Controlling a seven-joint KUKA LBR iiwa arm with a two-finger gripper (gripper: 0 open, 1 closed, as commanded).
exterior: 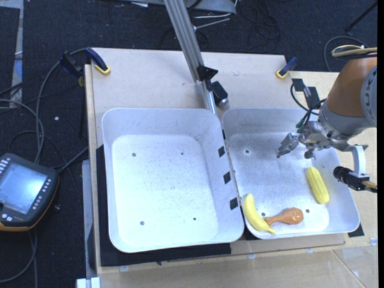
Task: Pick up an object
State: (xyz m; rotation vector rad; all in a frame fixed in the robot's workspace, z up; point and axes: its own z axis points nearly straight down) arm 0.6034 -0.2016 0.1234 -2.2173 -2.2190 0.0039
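In the right bin (264, 131) lie three toy foods: a yellow corn cob (317, 185) near the right wall, a yellow banana (254, 214) against the front-left corner, and an orange-brown drumstick (286, 217) beside the banana. My gripper (297, 146) hangs over the bin's back right part, above and to the left of the corn cob. Its fingers are apart with nothing between them. The grey arm with its orange band (354, 83) comes in from the right.
The left bin (120, 125) stands next to the right one on the wooden bench. A slanted metal pole (187, 35) with a clamp rises behind the divide between the bins. Yellow clamps sit at the bench's back corners. A teach pendant (24, 188) lies on the floor left.
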